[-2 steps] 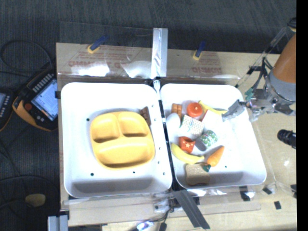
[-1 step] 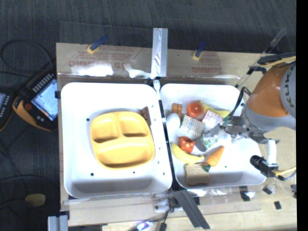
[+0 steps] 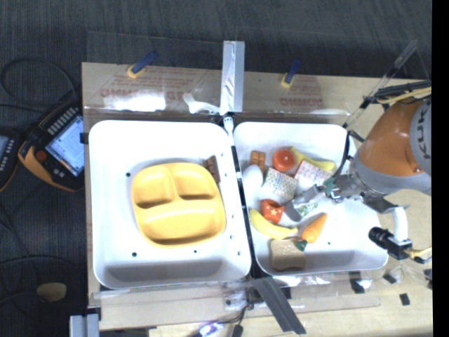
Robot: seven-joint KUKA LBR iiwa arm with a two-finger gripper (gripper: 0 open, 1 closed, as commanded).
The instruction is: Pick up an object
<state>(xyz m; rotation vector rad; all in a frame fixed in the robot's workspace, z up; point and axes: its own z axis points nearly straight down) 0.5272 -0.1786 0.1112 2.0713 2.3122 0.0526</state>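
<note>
Gripper (image 3: 306, 206) low in right bin (image 3: 351, 248); jaw state cannot be told; carrot (image 3: 313, 227) just below tip, toy-like, probably light, rigid, slick; grasp across thick orange middle; banana (image 3: 270, 225) just left.

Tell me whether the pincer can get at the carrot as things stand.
Probably yes. The carrot lies on top at the pile's near edge, with the pincer just beside it; the banana and bread flank it but don't cover it.
</note>
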